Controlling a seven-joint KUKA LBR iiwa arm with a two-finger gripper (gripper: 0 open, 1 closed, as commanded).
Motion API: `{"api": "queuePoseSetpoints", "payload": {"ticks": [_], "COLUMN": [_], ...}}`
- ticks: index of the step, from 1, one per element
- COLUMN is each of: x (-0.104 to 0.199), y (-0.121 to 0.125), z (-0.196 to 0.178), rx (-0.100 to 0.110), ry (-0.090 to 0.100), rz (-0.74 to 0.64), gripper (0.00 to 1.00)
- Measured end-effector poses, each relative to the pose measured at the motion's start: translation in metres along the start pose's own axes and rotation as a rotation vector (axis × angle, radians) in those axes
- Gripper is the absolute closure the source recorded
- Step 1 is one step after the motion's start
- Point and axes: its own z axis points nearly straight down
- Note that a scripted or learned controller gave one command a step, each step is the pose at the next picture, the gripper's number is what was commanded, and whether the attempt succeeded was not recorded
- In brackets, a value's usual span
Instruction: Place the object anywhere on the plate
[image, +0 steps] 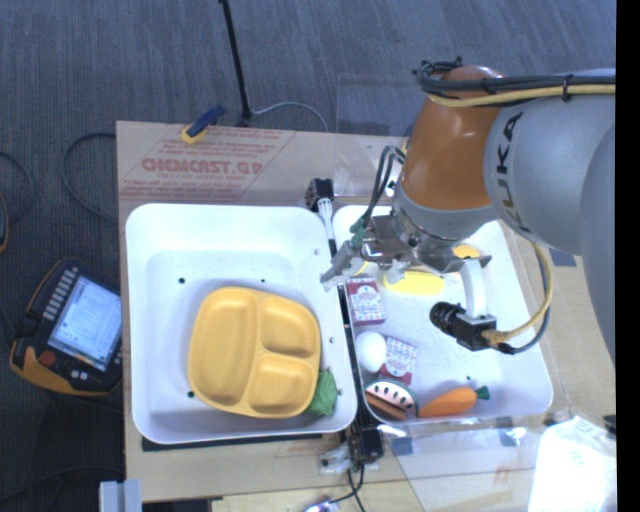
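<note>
Yellow plate (256, 350) sits in the left bin (150, 240). Above the right bin (530, 370), the gripper (385, 262) hangs over a small carton (366, 302). Whether it is open or holding anything, I cannot tell.

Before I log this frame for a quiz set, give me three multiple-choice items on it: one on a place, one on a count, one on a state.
1. Which bin holds the yellow plate?
A. The view's left bin
B. The view's right bin
C. Neither

2. How many compartments does the plate have?
A. One
B. Three
C. Five

3. How does the white egg lie?
A. On the plate
B. On the right bin floor, beside the small red carton
C. On the carpet

Answers: 1 A, the plate fills the left bin. 2 B, two ridges split it into three. 3 B, the egg rests just below the carton, with the carrot nearer the view's bottom edge.
</note>
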Motion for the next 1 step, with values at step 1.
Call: {"api": "queuePoseSetpoints", "payload": {"ticks": [1], "x": [0.0000], "y": [0.0000], "z": [0.0000], "rx": [0.000], "ry": [0.000], "rz": [0.000], "gripper": [0.00]}}
